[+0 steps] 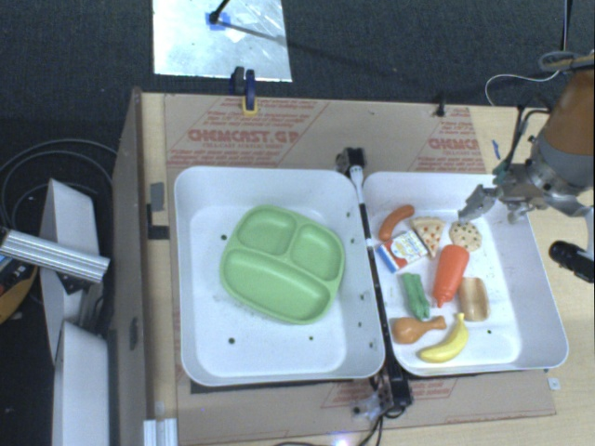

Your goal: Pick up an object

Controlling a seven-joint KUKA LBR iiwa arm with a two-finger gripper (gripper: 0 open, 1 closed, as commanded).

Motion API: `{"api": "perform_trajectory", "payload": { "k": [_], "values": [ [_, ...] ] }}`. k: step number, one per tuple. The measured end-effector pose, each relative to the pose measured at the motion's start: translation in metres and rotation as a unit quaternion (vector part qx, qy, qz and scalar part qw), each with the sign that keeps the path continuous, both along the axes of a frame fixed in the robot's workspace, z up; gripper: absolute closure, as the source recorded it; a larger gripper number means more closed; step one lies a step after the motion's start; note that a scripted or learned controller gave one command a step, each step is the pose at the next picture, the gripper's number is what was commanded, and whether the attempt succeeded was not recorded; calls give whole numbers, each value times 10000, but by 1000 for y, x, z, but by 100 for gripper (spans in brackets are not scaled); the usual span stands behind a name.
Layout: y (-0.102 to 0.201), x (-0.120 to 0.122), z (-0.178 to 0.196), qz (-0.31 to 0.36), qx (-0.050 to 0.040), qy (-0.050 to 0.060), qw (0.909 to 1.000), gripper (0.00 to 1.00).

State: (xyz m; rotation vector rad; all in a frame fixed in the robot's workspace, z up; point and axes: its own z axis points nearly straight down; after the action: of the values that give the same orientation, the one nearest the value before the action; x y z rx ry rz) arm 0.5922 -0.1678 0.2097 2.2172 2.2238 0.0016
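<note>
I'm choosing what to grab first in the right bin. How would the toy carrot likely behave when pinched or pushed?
The carrot looks smooth and tapered, so it may slip toward its narrow end when squeezed. Its rounded body would probably roll if nudged sideways. It lies close to the bread piece and cookie, so a push would likely disturb them.

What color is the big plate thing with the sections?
Light green. The divided plate shows best in the camera view, lying in the left bin.

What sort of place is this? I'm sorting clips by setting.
Probably a robotics lab test bench: two white bins clamped on a board, plastic play food such as a banana, and a green divided tray.
</note>
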Motion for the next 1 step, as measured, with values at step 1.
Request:
{"api": "perform_trajectory", "payload": {
  "k": [1],
  "values": [
    [14,-20,-81,-6,13,41,10000,0]
  ]
}}
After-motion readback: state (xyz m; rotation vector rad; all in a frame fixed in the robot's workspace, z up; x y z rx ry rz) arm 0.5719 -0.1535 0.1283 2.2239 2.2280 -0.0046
